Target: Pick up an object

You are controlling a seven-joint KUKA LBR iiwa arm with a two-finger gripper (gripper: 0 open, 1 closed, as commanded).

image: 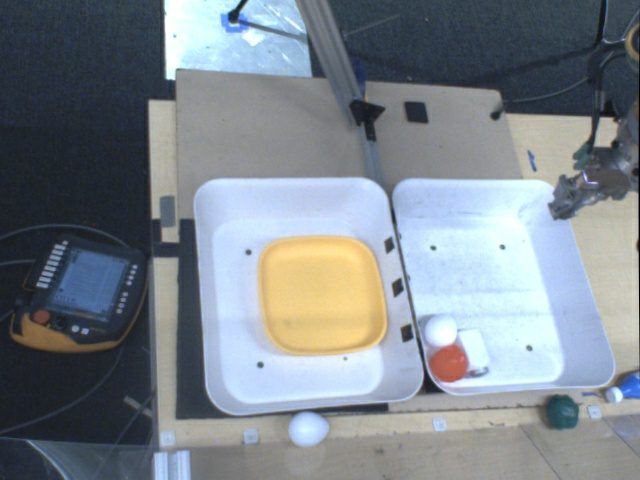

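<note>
No text, label, brand, number or sign can be read anywhere. The pendant (78,296) on the floor at the left has a lit screen and rows of keys, but whatever stands on them is too small and blurred to make out. A small black square (416,112) on the brown board (270,118) bears no legible marking, and the blue tape (235,22) on the shiny sheet at the top carries no writing that can be told.
</note>
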